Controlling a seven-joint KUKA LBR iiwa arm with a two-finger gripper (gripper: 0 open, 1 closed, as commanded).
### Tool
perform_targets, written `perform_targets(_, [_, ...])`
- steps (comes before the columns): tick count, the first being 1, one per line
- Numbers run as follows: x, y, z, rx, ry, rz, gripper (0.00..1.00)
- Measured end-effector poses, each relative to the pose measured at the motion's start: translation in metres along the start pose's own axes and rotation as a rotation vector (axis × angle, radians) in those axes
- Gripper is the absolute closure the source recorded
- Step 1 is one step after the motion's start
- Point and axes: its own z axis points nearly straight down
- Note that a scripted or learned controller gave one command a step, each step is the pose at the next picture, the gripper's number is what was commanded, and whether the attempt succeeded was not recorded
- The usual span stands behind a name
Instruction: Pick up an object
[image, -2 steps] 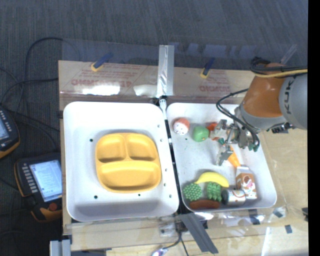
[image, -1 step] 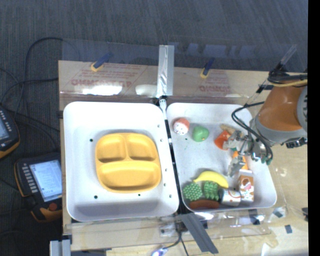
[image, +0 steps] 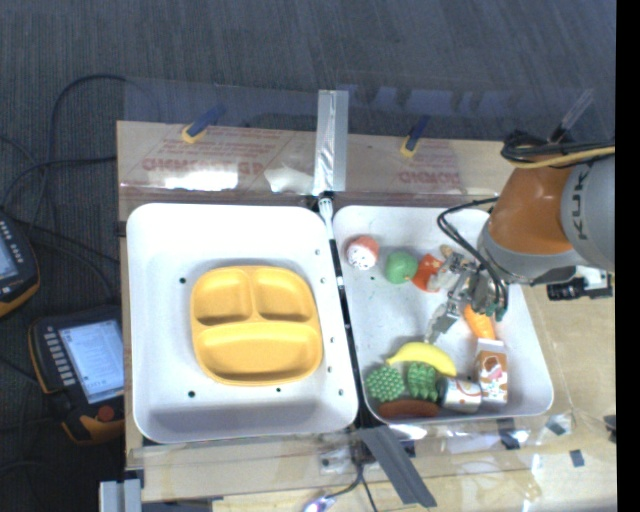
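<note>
- The grey arm (image: 560, 215) with its orange band reached in from three o'clock, and its gripper (image: 462, 292) hung over the right bin (image: 395, 335), toward that bin's two-o'clock quarter.
- Whether the gripper's grasp was apart or together could not be told; the metal parts blurred into one another, and nothing could be made out caught in it.
- An orange carrot-like piece (image: 481, 322) lay just beside the gripper at its five o'clock; contact could not be judged.
- A small red-orange item (image: 428, 272) sat just beside the gripper at its ten o'clock, with a green ball (image: 401, 266) next to it at nine o'clock.
- A white-and-red ball (image: 361, 253) rested near the bin's eleven-o'clock corner, apart from the green ball.
- A yellow banana (image: 421, 355) lay at six o'clock of the gripper, well clear of it.
- Below the banana sat green broccoli-like pieces (image: 402, 381) on a dark brown item (image: 406, 407).
- A small printed carton (image: 491, 371) lay toward the bin's five-o'clock corner, beside a silvery can (image: 462, 395).
- The left bin (image: 160, 330) held a yellow divided tray (image: 257, 322) near its centre, lying flat.
</note>
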Motion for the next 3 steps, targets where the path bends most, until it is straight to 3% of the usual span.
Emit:
perform_targets(1, [0.045, -0.057, -0.001, 0.001, 0.001, -0.009, 0.0])
perform_targets(2, [0.043, -0.057, -0.012, 0.004, -0.004, -0.011, 1.0])
perform_targets(3, [0.043, -0.057, -0.011, 0.005, -0.004, -0.011, 0.0])
